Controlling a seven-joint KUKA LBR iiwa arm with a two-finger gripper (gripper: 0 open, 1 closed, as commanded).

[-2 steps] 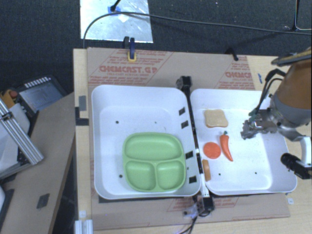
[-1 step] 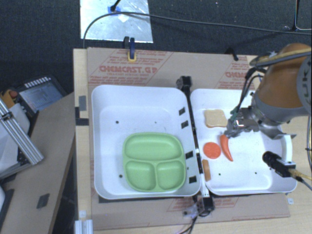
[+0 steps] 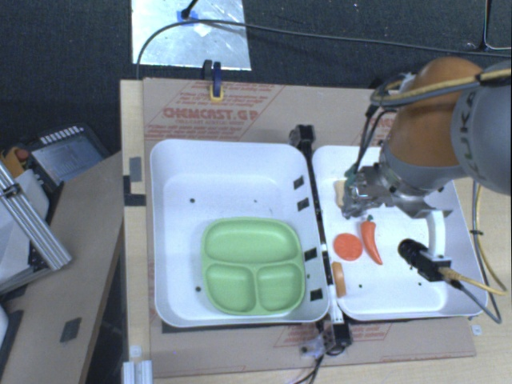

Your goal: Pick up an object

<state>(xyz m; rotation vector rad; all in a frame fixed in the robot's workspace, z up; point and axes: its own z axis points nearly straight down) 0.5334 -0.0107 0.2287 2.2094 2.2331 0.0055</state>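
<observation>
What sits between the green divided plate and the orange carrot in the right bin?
In the camera view, the black divider clips where the bins meet, then a flat orange-red disc, lie between the green plate and the carrot.

Bright, even overhead light; glare on the foil sheet (image 3: 192,22); slightly soft focus.

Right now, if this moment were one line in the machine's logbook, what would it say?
gripper: over right bin, above orange pepper | orange disc: beside pepper | green tray: left bin | grasp: unclear
</observation>
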